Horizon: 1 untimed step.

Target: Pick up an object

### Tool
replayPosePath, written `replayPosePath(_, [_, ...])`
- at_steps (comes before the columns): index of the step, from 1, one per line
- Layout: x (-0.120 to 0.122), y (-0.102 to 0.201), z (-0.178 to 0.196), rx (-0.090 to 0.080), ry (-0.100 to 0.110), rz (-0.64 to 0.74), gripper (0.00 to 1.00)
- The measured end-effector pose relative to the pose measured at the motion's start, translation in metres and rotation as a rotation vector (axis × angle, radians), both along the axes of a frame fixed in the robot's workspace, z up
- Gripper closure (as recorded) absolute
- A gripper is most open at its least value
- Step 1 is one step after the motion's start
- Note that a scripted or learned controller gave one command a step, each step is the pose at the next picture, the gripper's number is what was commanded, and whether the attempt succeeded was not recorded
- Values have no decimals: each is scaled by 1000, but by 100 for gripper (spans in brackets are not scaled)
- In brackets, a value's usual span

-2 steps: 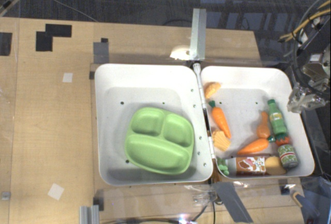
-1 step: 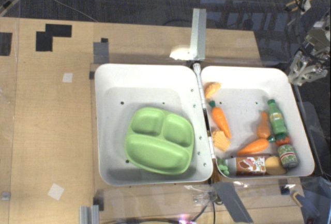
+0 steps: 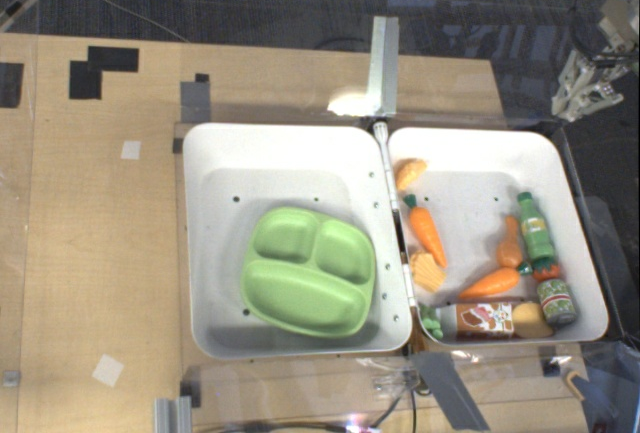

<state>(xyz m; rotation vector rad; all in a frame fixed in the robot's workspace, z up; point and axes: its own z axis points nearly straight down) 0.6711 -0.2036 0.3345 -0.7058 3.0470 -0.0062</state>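
My gripper (image 3: 588,93) hangs at the upper right, beyond the far right corner of the right bin (image 3: 480,146) and well above the bench, with nothing seen in it. Inside that bin a carrot (image 3: 427,233) lies near the left wall, and a second carrot (image 3: 491,283) sits lower down. A green bottle (image 3: 535,230) stands out along the right side, with a small sauce bottle (image 3: 555,299) below it. A brown packet (image 3: 487,318) lies against the front wall. A yellow-orange piece (image 3: 410,171) rests at the far left corner.
The left bin (image 3: 215,171) holds a green divided plate (image 3: 310,270). A metal post (image 3: 384,61) rises behind the seam between the two bins. Bare wooden bench (image 3: 90,251) stretches to the left.
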Motion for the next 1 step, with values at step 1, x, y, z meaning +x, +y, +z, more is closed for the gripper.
replayPosePath(1, [-1,-1,-8,-11,2,943,100])
